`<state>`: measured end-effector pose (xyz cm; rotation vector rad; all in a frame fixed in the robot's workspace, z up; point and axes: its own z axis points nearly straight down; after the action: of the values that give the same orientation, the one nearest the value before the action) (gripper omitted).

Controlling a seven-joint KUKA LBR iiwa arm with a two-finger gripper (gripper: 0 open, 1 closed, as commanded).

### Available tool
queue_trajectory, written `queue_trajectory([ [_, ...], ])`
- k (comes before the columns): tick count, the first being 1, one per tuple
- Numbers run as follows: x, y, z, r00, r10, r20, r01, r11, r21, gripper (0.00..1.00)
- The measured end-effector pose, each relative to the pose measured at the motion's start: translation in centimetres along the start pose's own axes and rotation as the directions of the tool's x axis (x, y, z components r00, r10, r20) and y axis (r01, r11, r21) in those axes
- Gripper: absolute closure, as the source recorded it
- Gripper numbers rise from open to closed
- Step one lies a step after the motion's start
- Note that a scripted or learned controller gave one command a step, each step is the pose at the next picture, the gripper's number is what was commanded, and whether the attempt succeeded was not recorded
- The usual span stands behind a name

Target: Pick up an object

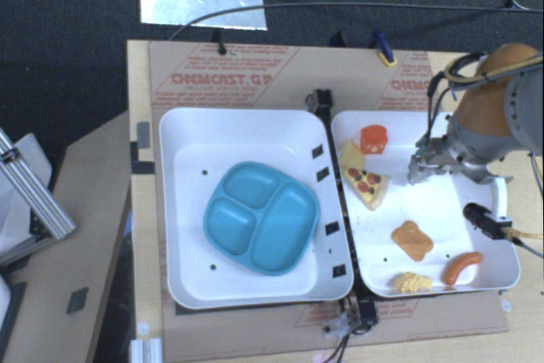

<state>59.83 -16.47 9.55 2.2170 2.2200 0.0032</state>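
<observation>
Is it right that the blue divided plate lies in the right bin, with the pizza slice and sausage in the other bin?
Not quite. The camera view shows the blue divided plate in the left bin. The pizza slice and sausage do lie in the other bin, the right bin.

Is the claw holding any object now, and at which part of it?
Nothing shows between its fingers. The claw hangs over bare floor of the right bin, right of the pizza slice.
</observation>
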Motion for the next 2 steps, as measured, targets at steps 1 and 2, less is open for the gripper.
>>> queue_trajectory([
  [1, -0.6, 0.6, -4.6, 1.0, -0.002, 0.0, 0.002, 1.0, -0.001, 1.0],
  [2, -1.6, 0.8, -9.6, 1.0, 0.0, 0.001, 0.0, 1.0, -0.002, 1.0],
])
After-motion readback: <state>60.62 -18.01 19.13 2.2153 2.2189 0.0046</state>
